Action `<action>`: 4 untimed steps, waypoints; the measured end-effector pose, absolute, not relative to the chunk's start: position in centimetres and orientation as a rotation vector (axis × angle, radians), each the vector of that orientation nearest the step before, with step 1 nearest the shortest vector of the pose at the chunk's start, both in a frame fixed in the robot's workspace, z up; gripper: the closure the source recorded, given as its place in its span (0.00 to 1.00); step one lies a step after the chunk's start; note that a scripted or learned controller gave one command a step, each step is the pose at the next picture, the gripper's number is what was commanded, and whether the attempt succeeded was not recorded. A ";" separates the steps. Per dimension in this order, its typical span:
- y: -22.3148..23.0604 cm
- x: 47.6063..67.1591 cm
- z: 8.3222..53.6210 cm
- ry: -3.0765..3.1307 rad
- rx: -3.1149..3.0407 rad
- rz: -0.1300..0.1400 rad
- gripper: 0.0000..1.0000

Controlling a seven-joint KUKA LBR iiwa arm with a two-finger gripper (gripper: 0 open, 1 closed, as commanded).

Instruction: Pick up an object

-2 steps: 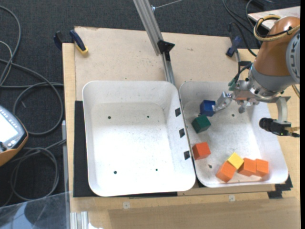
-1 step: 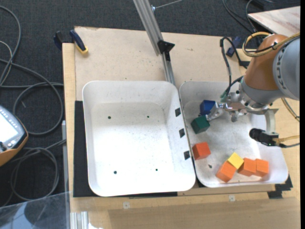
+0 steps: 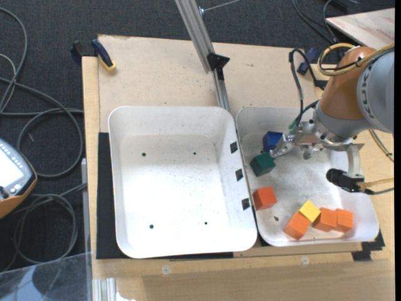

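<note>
My gripper (image 3: 283,147) is low over the upper left part of the right bin (image 3: 313,175), reaching in from the right under the grey and orange wrist. Its tip is right beside a blue block (image 3: 272,139) and seems to touch it. A dark green block (image 3: 263,163) lies just below the tip. Further down the bin sit a red-orange block (image 3: 265,197), a yellow block (image 3: 309,210) and three orange blocks (image 3: 327,219) near the front edge.
The left bin (image 3: 125,168) stands beside the right one, their walls meeting at the middle. A slanted metal rail (image 3: 200,36) crosses the bench behind the bins. Cables run along the arm at the right.
</note>
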State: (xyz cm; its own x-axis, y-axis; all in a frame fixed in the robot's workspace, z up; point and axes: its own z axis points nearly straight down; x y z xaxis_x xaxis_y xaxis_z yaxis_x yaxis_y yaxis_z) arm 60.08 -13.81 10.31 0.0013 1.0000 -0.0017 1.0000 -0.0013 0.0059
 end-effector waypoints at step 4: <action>-9.4 59.8 21.0 2.230 2.217 0.002 1.00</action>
State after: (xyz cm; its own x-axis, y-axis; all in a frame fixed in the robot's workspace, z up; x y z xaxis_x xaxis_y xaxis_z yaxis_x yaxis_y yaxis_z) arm 59.76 -9.40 20.96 -0.0058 1.0000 0.0029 1.0000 0.0058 -0.0009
